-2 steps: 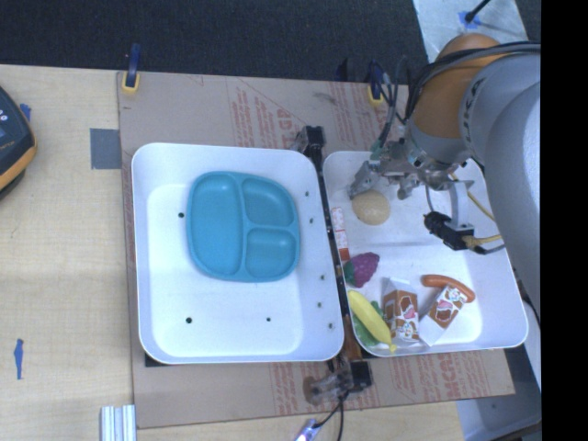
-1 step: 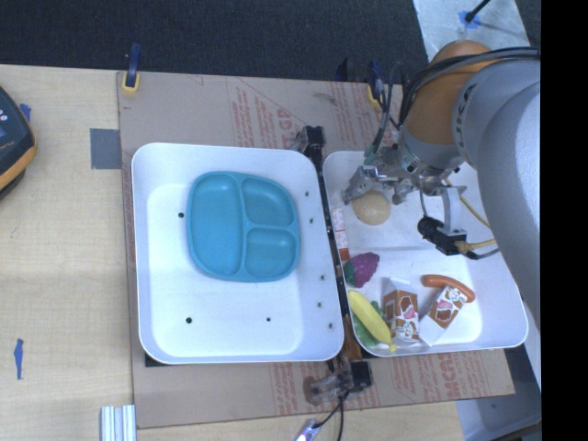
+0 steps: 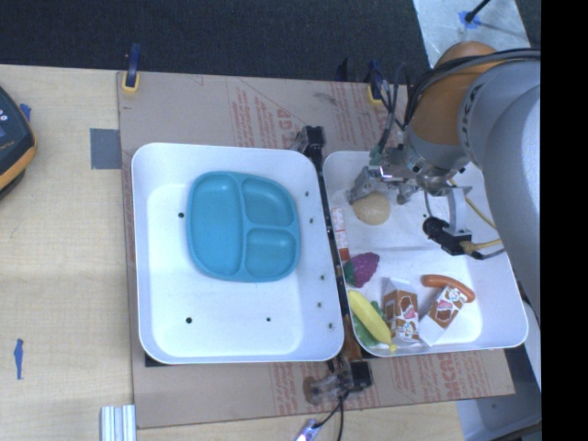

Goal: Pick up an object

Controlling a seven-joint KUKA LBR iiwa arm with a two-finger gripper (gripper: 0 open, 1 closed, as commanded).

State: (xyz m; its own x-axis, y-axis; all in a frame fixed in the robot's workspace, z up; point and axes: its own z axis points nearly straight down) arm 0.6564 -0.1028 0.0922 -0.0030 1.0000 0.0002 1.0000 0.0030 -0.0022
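One tan bun (image 3: 372, 210) lies just below the tool (image 3: 384, 178) (grip state unclear).

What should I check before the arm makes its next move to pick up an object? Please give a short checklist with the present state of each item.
1. Gripper is over the right bin: ok.
2. A target lies near it, the beige round object just below the gripper: ok.
3. Object between the fingers: cannot tell.
4. Other objects, the purple item, the yellow item and the sausage, lie apart from the target: ok.
5. The blue divided plate sits in the left bin, away from the arm: ok.
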